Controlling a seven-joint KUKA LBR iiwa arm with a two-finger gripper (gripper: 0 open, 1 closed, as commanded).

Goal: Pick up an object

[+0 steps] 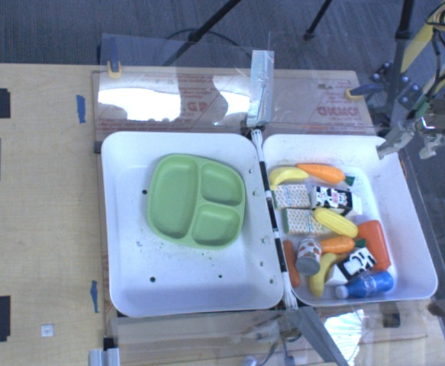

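Camera view, nearest edge first: right bin (413,204) carries a blue bottle (365,285) at its near rim, beside a black-and-white carton (357,262), a red-orange item (376,242), a small can (307,257) and a yellow banana-shaped piece (321,273). Mid-bin lie a corn cob (335,221) and two patterned packets (298,208); farther back, a carrot (321,172) and a second banana (285,176). Left bin (123,227) holds a green divided plate (196,200). Beyond the right bin's far corner, the gripper (420,132) hangs apart from all items; whether the jaws are spread or pressed together cannot be told.
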